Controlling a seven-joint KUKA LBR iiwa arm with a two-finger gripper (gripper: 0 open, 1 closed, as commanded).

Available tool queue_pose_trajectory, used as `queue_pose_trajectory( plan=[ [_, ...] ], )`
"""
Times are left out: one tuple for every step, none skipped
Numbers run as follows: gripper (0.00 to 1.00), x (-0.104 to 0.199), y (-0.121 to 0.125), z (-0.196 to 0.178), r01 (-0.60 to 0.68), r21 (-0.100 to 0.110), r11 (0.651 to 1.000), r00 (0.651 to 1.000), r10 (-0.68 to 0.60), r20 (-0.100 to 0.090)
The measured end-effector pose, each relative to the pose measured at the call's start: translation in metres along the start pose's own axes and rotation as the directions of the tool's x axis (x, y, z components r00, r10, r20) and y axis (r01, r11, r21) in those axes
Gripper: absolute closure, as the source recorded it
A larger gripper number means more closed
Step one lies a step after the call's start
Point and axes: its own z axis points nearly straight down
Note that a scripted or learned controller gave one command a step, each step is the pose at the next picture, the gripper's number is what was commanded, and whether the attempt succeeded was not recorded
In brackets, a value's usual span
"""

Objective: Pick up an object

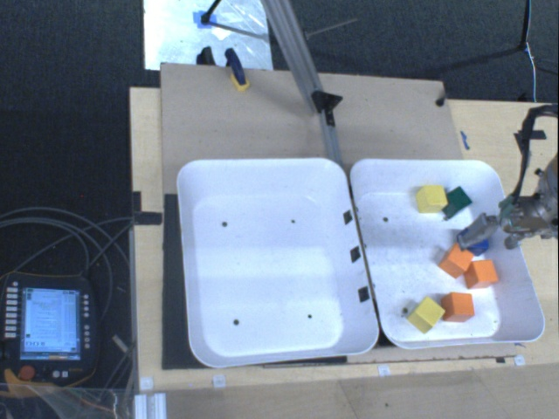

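Nearest me in the right bin [515, 321] sit a yellow cube [426, 313] and three orange blocks [458, 305]. Farther back, the gripper [478, 231] hovers over a blue block [477, 246] (jaws' state unclear). A clean grasp likely needs centring, avoiding orange neighbours.

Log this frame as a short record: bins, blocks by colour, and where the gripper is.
bins: left bin and right bin, side by side
blocks: all in the right bin
yellow blocks: two
green block: one, touching the upper yellow one
orange blocks: three
blue block: one, partly hidden under the gripper
gripper: low over the right bin, at the blue block
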Motion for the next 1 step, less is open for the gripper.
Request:
queue_pose_trajectory(
  plan=[
    [0.00, -0.0001, 0.0001, -0.0001, -0.001, -0.001, 1.000, 1.000, 0.001, 0.000]
  ],
)
